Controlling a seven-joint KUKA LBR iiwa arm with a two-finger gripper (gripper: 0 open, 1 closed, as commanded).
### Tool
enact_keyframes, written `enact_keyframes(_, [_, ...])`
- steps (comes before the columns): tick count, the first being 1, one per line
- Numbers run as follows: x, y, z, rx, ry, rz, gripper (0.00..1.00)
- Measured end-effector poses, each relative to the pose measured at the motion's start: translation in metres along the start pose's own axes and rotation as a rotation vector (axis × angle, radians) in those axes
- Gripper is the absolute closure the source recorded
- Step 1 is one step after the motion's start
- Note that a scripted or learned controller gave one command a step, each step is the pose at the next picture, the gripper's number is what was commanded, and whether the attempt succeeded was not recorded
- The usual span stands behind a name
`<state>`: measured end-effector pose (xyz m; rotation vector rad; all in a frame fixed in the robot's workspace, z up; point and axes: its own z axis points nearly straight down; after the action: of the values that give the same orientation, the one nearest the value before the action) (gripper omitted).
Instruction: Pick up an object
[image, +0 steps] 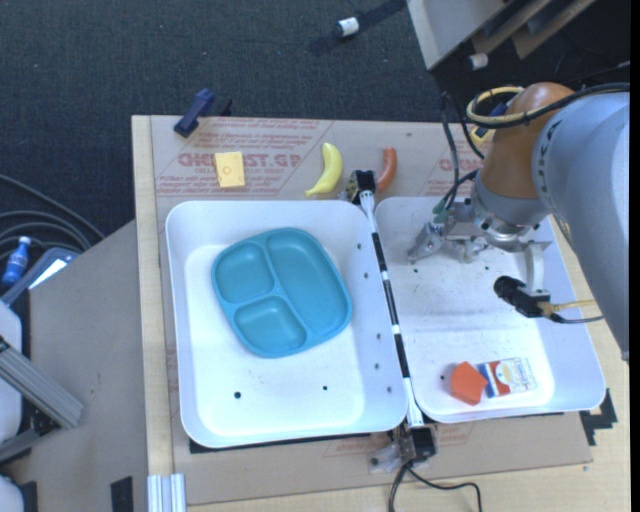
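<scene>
Over the far part of the right bin (570, 395), I am watching the gripper (440, 240) hovering close above the white floor, and I am judging its fingers to be spread, though at this slant the metal parts are blurring together and I am not fully sure; nothing is sitting between them. The things I could be picking are lying well apart from it, at the near end of the same bin: an orange block (466, 383) touching a small red, white and blue carton (510, 376) lying flat. My worry is that the fingers are heading for bare floor, so a close here would be catching nothing. If the arm (580, 170) is reaching toward the near end instead, the block and carton are sitting so tightly together that one finger could be landing on the seam and shoving both toward the near wall rather than straddling either. The flat carton is also looking too low for a good pinch. A black part (520, 295) with a yellow cable is hanging under the wrist, and I am thinking it could be dragging across the bin. In the left bin (190, 330) a blue divided plate (281, 290) is lying, and a banana (326, 170) is resting on the board beyond; both are out of easy reach from here.
</scene>
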<state>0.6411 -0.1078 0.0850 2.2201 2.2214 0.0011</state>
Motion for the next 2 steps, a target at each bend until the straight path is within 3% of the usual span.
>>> enact_keyframes(1, [0.0001, 0.0005, -0.0102, -0.002, -0.001, -0.001, 1.00])
enact_keyframes(2, [0.0002, 0.0004, -0.0100, -0.001, -0.001, -0.001, 0.00])
